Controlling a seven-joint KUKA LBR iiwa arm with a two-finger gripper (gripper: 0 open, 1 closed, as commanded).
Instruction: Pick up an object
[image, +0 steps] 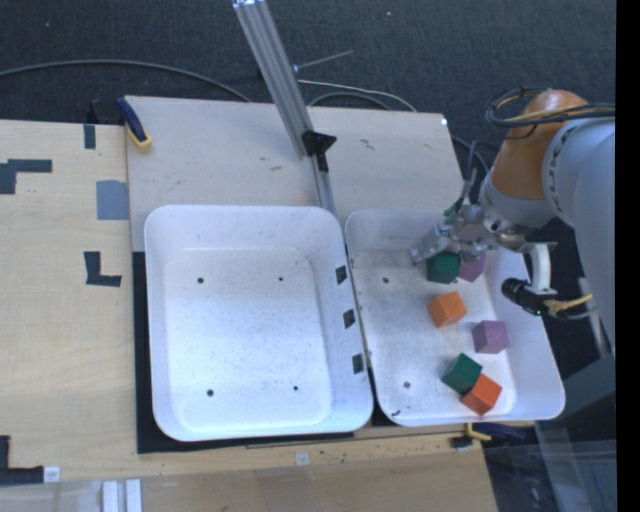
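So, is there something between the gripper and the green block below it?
Nothing visible is. The gripper sits directly over the green block in the right bin. A purple block touches the green one's right side and could crowd the fingers.

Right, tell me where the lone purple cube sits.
The purple cube lies in the right bin, near its right wall, between the orange cube and the green cube.

The left bin (250, 320) is lying open across its whole floor. In the right bin (400, 330), blocks are crowding the right wall: orange block (447, 308), purple block (490, 336), green block (462, 372); its left half is staying passable.
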